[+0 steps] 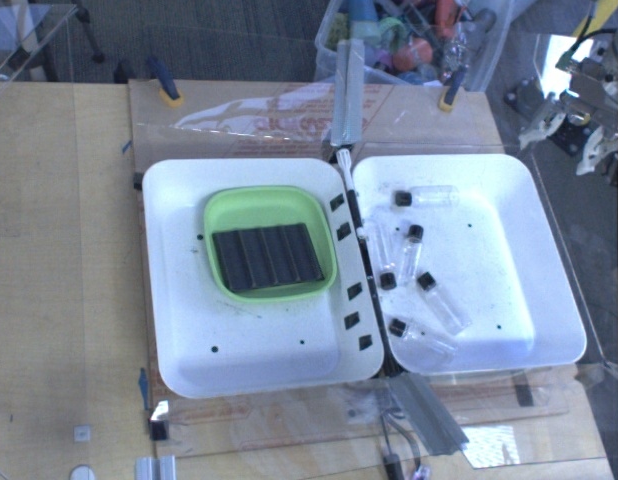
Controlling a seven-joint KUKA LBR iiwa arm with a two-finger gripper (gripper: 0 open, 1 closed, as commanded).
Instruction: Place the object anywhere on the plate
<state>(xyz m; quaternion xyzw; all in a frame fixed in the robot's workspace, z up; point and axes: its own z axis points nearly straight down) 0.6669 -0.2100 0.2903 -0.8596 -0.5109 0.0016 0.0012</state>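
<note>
vials (pixel 417 258), clear with black caps, several, lying scattered in the left half of the right bin (pixel 509 268) | plate (pixel 269 243), green, square with rounded corners, in left bin (pixel 179 318), bearing a dark ribbed block (pixel 266 256) | jaws: cannot tell | clear box of mixed coloured items (pixel 414 13) beyond bins

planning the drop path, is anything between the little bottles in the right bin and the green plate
Only the raised rims where the two bins meet, between the bottles and the green plate. A dark ribbed tray covers most of the plate's middle. Nothing else visible blocks the path.
</note>
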